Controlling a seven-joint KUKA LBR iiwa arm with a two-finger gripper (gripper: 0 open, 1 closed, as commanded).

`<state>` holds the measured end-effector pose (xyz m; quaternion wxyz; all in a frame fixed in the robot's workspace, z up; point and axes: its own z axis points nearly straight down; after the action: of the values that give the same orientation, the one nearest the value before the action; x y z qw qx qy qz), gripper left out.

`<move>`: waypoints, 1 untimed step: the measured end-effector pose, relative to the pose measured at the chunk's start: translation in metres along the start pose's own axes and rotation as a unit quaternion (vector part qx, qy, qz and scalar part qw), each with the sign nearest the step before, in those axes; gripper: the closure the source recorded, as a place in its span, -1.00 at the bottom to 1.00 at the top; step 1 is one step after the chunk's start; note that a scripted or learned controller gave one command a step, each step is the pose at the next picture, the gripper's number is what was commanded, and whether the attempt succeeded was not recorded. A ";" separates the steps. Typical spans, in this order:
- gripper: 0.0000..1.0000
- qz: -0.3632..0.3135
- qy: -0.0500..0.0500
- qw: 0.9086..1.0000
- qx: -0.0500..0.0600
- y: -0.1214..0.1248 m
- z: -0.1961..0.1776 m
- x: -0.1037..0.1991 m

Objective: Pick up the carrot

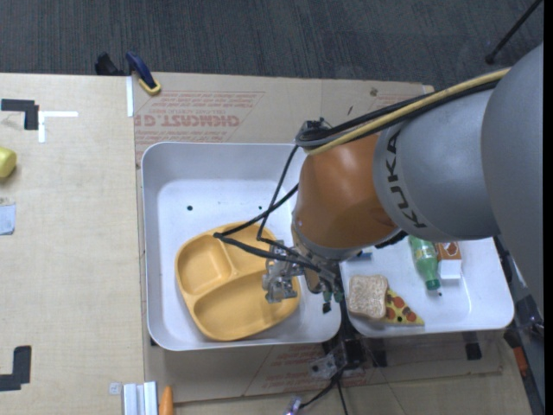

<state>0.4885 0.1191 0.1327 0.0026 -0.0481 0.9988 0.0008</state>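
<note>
Camera view, looking down at a slant on two white bins side by side. My gripper (279, 282) hangs low in the left bin (155, 232), over the right-hand edge of a yellow divided plate (207, 271), w/ black cables trailing across it. I can't tell whether it's open or closed; it reads as a small grey blur.

My grey arm and its orange band (346, 197) cover the middle of the scene, incl. the strip where the bins meet. The right bin (484, 309) holds a slice of bread (369, 296) touching a pizza slice (403, 309), plus a green bottle (424, 262) further back.

I can't make out the carrot w/ any certainty, so I can't describe its shape or lie. My guess: it's hidden under my wrist, near the plate. A thin orange sliver (164, 396) sits outside the bins at the bottom edge, too small to identify.

To do this step well: confirm the target before closing, line up across its narrow width, come straight down, and stay clear of the plate rim so I don't pinch or drag it.
</note>
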 end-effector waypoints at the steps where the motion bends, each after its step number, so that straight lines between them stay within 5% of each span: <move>1: 1.00 -0.071 0.001 0.997 0.000 -0.022 0.040 -0.022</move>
<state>0.5126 0.0991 0.0925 0.0015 -0.1192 0.9929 0.0002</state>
